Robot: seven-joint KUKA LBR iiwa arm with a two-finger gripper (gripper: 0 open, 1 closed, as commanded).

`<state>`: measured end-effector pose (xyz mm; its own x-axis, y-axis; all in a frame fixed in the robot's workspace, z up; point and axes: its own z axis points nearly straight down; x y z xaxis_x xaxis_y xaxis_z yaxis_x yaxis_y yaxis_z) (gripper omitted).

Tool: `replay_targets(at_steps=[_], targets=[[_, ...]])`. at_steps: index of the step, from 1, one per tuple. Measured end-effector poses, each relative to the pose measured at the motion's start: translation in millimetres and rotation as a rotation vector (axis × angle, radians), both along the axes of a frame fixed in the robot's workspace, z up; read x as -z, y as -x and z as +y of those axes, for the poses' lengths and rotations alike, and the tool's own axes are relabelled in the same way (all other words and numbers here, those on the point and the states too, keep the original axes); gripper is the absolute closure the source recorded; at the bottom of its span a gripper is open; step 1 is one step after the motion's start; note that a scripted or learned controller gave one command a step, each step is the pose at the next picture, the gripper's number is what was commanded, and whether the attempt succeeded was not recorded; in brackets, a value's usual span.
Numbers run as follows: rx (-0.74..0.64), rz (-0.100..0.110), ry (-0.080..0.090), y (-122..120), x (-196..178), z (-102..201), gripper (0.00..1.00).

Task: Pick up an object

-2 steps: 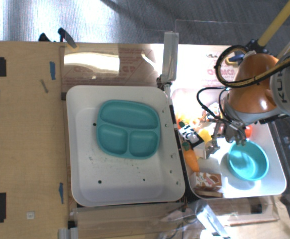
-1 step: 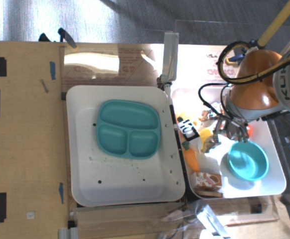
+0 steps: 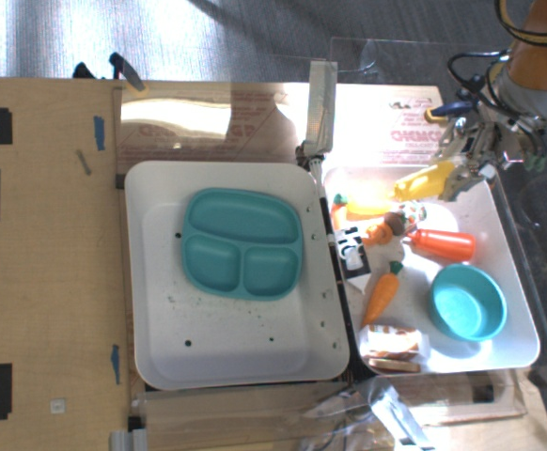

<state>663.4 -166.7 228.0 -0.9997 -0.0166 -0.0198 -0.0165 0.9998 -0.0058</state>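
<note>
Sunlight falls across a brown cardboard-covered desk (image 3: pixel 48 280) carrying two shallow white bins side by side. Filling much of the left bin (image 3: pixel 161 346) is a teal divided plate (image 3: pixel 242 242), lying flat. At the upper right, the grey arm (image 3: pixel 537 54) with its orange band reaches over the far corner of the right bin (image 3: pixel 518 336), its jaws (image 3: pixel 471 163) poised at the end of a yellow banana-shaped toy (image 3: pixel 429 181); whether they are open or closed cannot be made out. Nearer the front sit a teal bowl (image 3: pixel 468 301), an orange-red bottle (image 3: pixel 441 243), a sandwich toy (image 3: pixel 392 346), a toy carrot (image 3: pixel 382 292) and a small figurine (image 3: pixel 391 225).
</note>
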Motion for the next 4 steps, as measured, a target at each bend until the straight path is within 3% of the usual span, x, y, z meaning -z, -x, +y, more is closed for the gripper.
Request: replay_targets(at_steps=[1,2,3,4], targets=[[0.074,0.012,-0.007,86.7,-4.4,50.9,1.0],[0.054,0.019,-0.006,104.6,66.9,73.9,1.0],[0.01,0.005,-0.004,55.4,-2.7,72.6,1.0],[0.016,0.013,-0.007,103.4,-4.4,105.7,1.0]])
